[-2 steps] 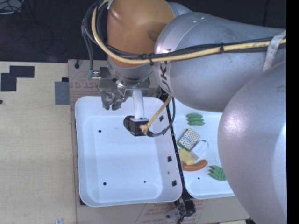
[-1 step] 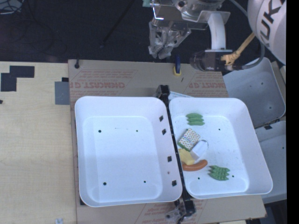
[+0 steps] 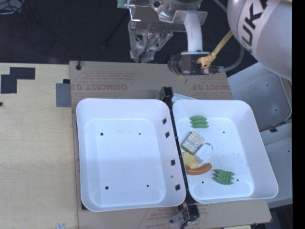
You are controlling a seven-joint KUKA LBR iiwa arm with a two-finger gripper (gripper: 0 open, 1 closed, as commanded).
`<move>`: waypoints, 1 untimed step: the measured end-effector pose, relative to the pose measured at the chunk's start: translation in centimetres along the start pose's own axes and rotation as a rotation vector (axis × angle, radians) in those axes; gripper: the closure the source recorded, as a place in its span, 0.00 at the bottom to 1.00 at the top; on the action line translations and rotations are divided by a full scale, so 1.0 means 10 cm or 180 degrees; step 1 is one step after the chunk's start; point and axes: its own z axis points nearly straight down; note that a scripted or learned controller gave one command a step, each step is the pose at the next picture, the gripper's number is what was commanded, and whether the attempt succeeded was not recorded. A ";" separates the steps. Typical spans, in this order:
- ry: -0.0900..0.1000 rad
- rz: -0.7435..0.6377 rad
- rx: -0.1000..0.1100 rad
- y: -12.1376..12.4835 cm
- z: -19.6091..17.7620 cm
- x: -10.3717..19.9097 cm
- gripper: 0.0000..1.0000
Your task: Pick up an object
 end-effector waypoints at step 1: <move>-0.0023 0.0007 0.0054 -0.35 2.17 0.18 1.00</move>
